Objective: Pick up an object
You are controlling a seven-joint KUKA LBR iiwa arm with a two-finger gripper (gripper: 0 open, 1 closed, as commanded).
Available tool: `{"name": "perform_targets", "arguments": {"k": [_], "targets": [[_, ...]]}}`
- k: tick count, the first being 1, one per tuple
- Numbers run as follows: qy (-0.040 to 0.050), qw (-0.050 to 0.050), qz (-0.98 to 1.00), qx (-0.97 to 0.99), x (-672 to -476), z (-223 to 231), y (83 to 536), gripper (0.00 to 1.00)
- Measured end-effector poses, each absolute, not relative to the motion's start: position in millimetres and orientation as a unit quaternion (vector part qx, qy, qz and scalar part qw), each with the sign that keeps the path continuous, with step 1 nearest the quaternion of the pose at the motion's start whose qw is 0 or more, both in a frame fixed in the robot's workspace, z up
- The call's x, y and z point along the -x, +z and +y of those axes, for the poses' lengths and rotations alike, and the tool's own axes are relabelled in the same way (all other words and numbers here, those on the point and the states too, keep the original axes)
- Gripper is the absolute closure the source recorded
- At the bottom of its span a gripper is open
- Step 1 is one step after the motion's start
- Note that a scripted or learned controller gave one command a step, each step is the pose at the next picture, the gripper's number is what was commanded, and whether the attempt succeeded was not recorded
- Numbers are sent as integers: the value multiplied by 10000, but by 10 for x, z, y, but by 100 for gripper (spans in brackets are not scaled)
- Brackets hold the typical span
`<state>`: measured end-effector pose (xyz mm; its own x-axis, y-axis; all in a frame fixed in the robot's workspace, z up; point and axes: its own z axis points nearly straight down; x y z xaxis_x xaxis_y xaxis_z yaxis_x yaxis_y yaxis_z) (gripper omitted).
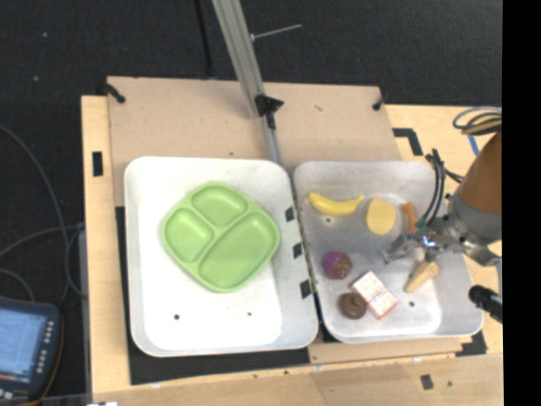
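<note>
The right bin (355, 176) holds several small items. A yellow banana (335, 203) lies at its back left, and a yellow round piece (381, 216) sits beside it. An orange stick (410, 217) lies just right of that piece. Toward the front are a purple ball (338, 265), a brown round piece (352, 304) and a white and red box (374, 293). A tan wedge (422, 275) lies at the right. My gripper (411, 249) is low in the bin's right half, just above the tan wedge and below the orange stick. Nothing is visibly held.
The left bin (152, 311) carries a green divided plate (221, 236). A metal pole (241, 49) slants down to the gap between the bins at the back. The arm (482, 194) with its orange band and cables overhangs the right bin's right edge.
</note>
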<state>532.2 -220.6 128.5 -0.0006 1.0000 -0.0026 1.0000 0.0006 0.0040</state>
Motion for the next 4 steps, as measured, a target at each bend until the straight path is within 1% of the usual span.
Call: {"name": "perform_targets", "arguments": {"k": [1,2,3,4], "targets": [[10,30,7058,-7084,-5323,-2220,1400,100],[17,39,7084,-7058,-5343,-2132,1956,100],[16,43,7085,-7057,-5362,-2148,2502,100],[16,9,7102,-7040,-5373,-1573,2594,100]]}}
